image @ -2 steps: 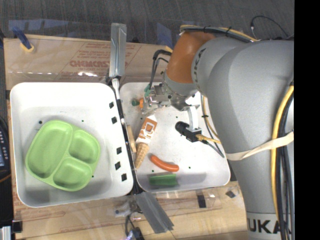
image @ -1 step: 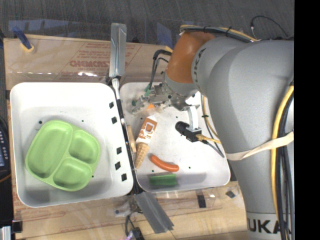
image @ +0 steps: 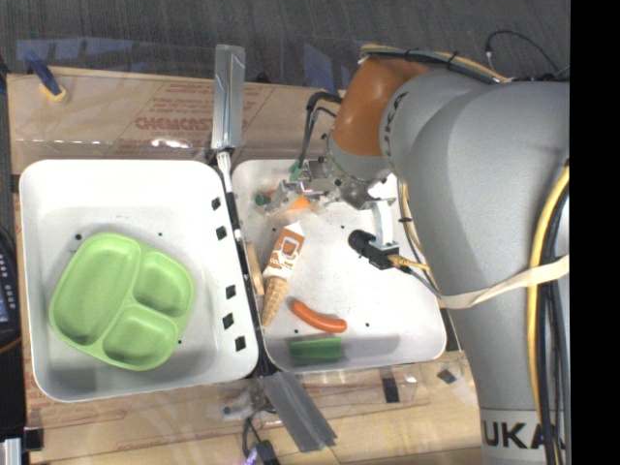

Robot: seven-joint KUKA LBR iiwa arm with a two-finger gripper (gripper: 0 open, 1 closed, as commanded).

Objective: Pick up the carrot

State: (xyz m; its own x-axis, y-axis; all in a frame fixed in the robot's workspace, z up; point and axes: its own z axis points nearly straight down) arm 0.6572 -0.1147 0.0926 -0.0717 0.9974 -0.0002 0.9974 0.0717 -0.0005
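A wooden tabletop carries two white bins; the left bin holds a green plate. In the right bin, the gripper sits over the carrot; its grip can't be made out. The arm hides the bin's right side.

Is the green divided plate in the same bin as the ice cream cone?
No, the green divided plate lies in the left bin, while the ice cream cone lies in the right bin.

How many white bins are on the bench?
2. The left bin holds a green divided plate. The right bin holds toy food, with the gripper reaching into its far end.
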